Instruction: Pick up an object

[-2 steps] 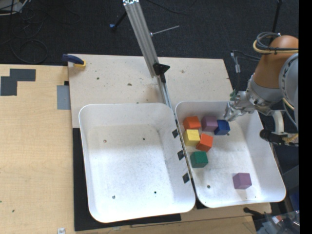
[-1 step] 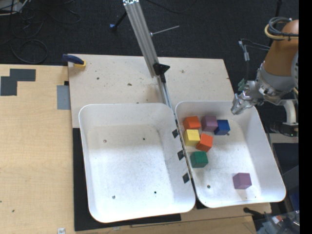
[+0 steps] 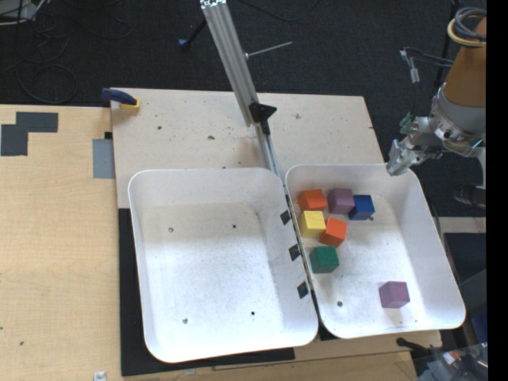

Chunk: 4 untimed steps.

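Status: task at an early stage; nothing lifted yet, judging by the layout.

Gripper (image 3: 399, 163) located above the far right corner of the right bin (image 3: 432, 236), at the end of the grey arm (image 3: 460, 94) with its orange band, reaching in from the right. Whether apart or together: cannot tell at this size and angle. Nothing visible at the tip.

Candidate objects all resting on the floor of the right bin:
- Orange cube (image 3: 312, 200), at the far left of the cluster, near the divider.
- Purple cube (image 3: 341, 200), just beside the orange cube and touching the blue cube (image 3: 363, 206).
- Yellow cube (image 3: 313, 222), directly in front of the orange cube.
- Second orange cube (image 3: 335, 231), tilted, touching the yellow cube.
- Green cube (image 3: 324, 259), at the near end of the cluster.
- Lone purple cube (image 3: 394, 294), well apart from the rest, near the front right corner.

Left bin (image 3: 159, 213) bearing no cubes.

Remaining, as a judgement: select a target, move inward over it, descend, close, lift. Blue cube nearest the tip; lone purple cube freest of neighbours and probably least prone to a crowded, failed grasp.
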Available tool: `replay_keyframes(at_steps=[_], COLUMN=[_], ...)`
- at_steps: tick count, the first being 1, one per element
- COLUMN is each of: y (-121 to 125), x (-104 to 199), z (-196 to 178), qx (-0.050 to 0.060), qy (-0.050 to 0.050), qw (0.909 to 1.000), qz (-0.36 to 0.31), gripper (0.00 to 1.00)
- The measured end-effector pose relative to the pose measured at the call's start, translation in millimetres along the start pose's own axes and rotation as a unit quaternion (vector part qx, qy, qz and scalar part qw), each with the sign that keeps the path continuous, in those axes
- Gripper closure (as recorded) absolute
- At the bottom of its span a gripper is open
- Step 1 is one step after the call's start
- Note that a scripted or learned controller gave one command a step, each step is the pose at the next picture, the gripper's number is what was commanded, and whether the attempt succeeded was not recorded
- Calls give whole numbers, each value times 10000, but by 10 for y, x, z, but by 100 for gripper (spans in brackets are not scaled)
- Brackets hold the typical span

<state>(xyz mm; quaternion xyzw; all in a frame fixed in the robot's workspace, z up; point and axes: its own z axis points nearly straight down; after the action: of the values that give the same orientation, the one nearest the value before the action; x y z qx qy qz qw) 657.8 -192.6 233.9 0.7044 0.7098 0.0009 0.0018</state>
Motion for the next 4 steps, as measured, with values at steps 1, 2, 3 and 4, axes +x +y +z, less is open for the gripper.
replay_keyframes(at_steps=[1, 2, 3, 4], y=[3, -121, -271, -317], x=[-1, 487, 1058, 1558], z=[-57, 66, -19, -66], qx=[19, 42, 37, 41], qy=[5, 20, 21, 21], qw=[10000, 10000, 10000, 10000], qz=[-12, 18, 20, 17], gripper=[100, 100, 100, 100])
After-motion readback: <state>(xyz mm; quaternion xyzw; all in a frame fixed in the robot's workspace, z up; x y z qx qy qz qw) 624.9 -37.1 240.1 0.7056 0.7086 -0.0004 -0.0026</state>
